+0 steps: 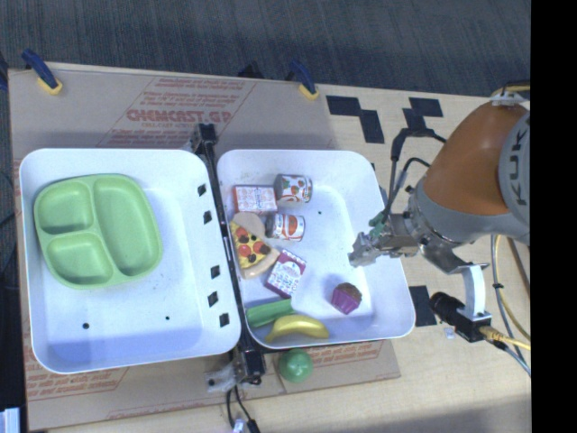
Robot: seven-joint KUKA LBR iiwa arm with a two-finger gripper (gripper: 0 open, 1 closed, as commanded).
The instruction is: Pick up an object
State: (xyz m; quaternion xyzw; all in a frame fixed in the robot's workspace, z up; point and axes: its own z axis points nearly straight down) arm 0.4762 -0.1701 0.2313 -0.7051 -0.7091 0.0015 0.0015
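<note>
- Reaching in from the right, the grey arm with the orange band (473,165) is seen over the right rim of the right shallow white bin (383,309); the end effector (362,249) hangs just inside that rim, and whether it is open or closed cannot be told, nor is anything seen held in it.
- Resting on the tabletop (270,97), the left shallow white bin (54,350) carries a light green three-compartment plastic tray (97,229).
- Lying along the right bin's front edge, a yellow toy banana (297,328) is judged light, stiff and smooth; a hold across its middle would suit.
- Nearest the end effector, a small purple rounded toy (346,298) sits apart from the other items, near the bin's front right. It is judged light and firm, possibly prone to rolling, so it would best be taken across its widest part from above.
- A small green ball (295,365) lies outside the bin, on the tabletop.
</note>
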